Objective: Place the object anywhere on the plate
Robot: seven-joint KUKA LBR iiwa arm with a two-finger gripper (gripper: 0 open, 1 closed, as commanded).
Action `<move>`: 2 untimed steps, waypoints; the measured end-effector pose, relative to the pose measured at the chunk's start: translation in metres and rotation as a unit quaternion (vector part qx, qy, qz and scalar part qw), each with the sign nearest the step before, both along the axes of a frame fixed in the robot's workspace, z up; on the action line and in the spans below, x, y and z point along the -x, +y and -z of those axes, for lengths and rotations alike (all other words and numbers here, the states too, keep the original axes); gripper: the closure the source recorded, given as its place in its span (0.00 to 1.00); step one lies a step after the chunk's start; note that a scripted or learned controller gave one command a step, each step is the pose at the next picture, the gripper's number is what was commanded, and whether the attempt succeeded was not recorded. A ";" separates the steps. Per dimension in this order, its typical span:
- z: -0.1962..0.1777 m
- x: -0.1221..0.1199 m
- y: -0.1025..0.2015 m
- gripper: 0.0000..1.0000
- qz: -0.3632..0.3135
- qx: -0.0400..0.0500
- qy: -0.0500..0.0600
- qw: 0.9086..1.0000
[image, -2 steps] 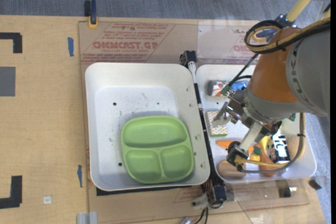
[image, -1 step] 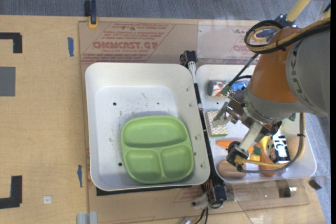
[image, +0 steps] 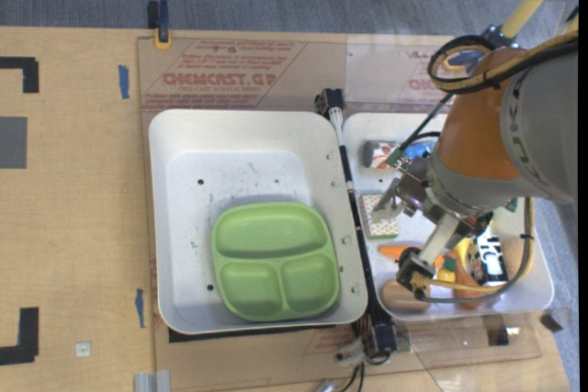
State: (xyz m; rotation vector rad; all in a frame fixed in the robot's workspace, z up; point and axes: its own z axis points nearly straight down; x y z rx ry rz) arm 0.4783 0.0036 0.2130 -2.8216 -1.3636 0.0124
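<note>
Over the right-hand bin (image: 542, 289) the arm (image: 514, 124) reaches down among a jumble of small things, its gripper (image: 415, 275) low near the bin's front left corner, which suits a pick from that pile. Whether the fingers are spread or pressed together I cannot tell, since the wrist and cables cover them. Nothing can be seen held between them, so the object to be moved is most likely among the clutter there: an orange carrot-shaped piece (image: 391, 251), a tan rounded thing (image: 397, 296), and a patterned card (image: 377, 214) lie close by. The green plate (image: 274, 260), with three compartments, sits bare in the left bin (image: 175, 197), toward its front, well apart from the gripper. By my reading, the grasp itself is not yet done.
</note>
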 end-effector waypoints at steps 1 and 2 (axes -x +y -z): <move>-0.009 -0.001 0.001 1.00 -0.001 0.000 0.001 1.000; 0.031 0.001 0.057 1.00 0.125 0.001 0.002 0.992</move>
